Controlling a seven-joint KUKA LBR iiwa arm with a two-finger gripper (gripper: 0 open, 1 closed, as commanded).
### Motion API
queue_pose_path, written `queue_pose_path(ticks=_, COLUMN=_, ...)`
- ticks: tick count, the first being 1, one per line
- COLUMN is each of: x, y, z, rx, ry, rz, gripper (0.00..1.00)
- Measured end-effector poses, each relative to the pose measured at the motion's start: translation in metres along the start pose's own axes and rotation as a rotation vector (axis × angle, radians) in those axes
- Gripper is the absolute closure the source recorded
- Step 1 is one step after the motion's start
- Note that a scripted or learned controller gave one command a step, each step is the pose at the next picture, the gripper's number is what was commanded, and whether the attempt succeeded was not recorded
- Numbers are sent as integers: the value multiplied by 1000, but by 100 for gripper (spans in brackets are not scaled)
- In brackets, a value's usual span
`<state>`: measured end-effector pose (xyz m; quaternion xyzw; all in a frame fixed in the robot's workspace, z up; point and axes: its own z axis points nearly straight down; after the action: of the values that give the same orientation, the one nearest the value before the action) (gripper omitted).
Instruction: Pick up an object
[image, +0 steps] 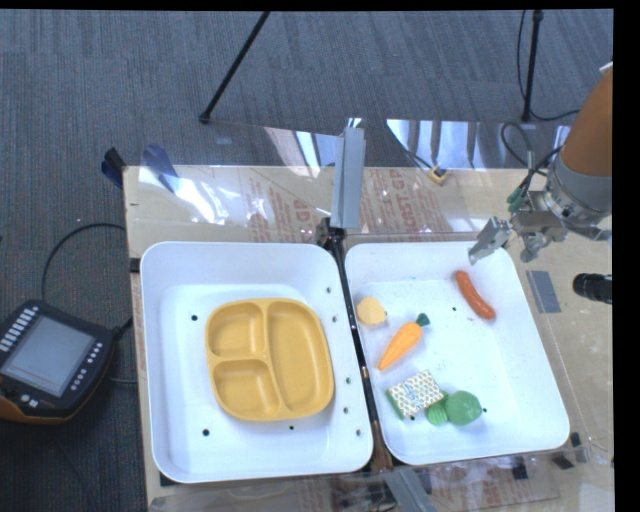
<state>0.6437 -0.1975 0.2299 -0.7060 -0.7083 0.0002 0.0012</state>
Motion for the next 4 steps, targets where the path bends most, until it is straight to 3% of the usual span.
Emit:
queue_pose_path(ticks=1, x=-10, y=-20, z=143, rx=2, ry=3, rz=-106, gripper=0)
queue_pose_path(ticks=2, x=-10, y=-19, z=131, rx=-1, ry=2, rz=-107, gripper=100)
queue_pose_path(ticks=3, x=-10, y=-23, z=141, rx=-2, ry=-1, rz=-134, gripper=100)
queue_pose_path(ticks=4, x=64, y=-13, z=15, rx=-15, ry=-2, rz=-133, gripper=100)
